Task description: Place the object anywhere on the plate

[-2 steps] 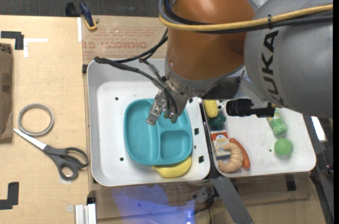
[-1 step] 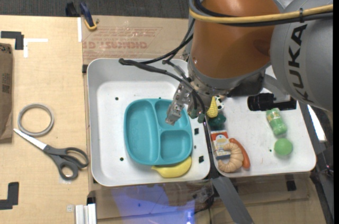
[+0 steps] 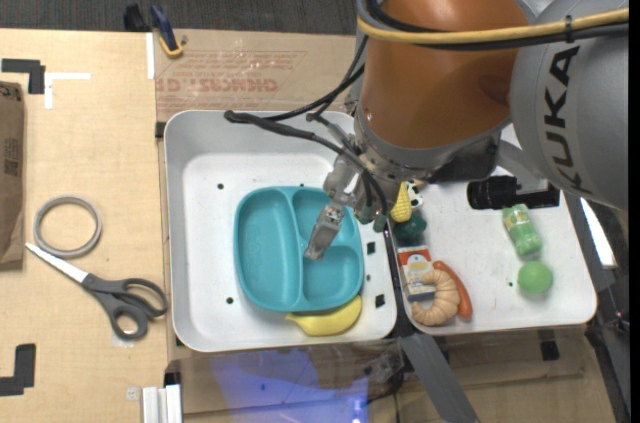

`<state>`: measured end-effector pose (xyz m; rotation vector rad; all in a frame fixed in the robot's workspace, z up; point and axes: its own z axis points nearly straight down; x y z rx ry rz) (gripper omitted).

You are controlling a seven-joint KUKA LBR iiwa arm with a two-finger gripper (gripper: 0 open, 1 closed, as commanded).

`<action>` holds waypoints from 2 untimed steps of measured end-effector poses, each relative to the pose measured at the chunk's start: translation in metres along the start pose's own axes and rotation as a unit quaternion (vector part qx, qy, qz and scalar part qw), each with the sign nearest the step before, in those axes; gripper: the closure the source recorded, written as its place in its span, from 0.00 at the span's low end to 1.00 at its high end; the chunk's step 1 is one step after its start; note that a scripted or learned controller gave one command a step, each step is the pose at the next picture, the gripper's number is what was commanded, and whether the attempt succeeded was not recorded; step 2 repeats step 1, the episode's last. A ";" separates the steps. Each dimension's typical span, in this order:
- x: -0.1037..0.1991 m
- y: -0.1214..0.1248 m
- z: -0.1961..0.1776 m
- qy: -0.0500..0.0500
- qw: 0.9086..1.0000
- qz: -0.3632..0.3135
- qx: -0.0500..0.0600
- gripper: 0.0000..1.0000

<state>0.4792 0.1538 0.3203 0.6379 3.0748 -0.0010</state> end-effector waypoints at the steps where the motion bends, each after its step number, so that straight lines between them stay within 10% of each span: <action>1: 0.000 0.000 0.000 0.000 1.000 0.000 0.000 0.00; 2: 0.000 0.000 0.000 0.000 1.000 0.000 0.000 0.00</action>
